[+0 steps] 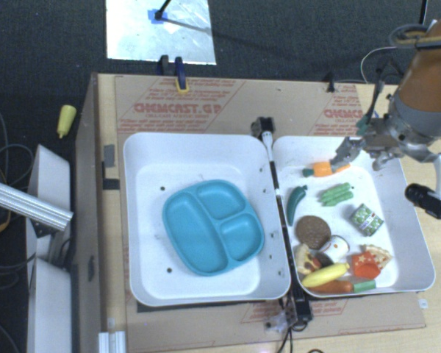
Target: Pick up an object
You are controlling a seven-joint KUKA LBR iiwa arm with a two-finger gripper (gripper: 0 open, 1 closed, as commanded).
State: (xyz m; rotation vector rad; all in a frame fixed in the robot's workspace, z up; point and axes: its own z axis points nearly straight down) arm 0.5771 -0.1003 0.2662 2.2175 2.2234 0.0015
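A smooth blue moulded-plastic divided tray [213, 226] is seen lying flat in the left shallow white bin [143, 197]; toy food is heaped in the right shallow white bin [411, 234], with the small orange carrot-shaped plastic piece [321, 170] near its back wall. This piece is judged light, rigid and slick, best pinched across its thick middle. The grey two-finger gripper [347, 153] is poised just beside it, whether spread or clenched cannot be told.

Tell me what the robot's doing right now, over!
Gripper low over right bin, holding nothing seen. Toy carrot lies just beside it. Green beans and green pepper close by. Over.
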